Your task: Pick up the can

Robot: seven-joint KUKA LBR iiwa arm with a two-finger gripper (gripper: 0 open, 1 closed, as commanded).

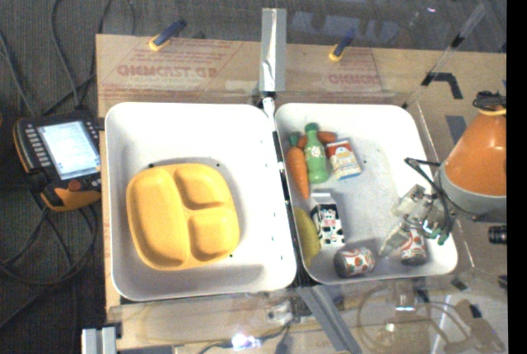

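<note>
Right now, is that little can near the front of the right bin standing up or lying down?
Lying down. The can rests on its side on the floor of the right bin, its round end facing the camera, beside the milk carton.

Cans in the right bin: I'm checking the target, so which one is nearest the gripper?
The can by the bin's right wall, right at the gripper. The other can lies further left along the front wall.

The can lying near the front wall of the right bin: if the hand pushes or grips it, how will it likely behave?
The can lies on its side, so a push would probably roll it. Its smooth round wall could slip from a pinch. The front wall of the right bin and the milk carton sit close, likely limiting how far it rolls.
</note>
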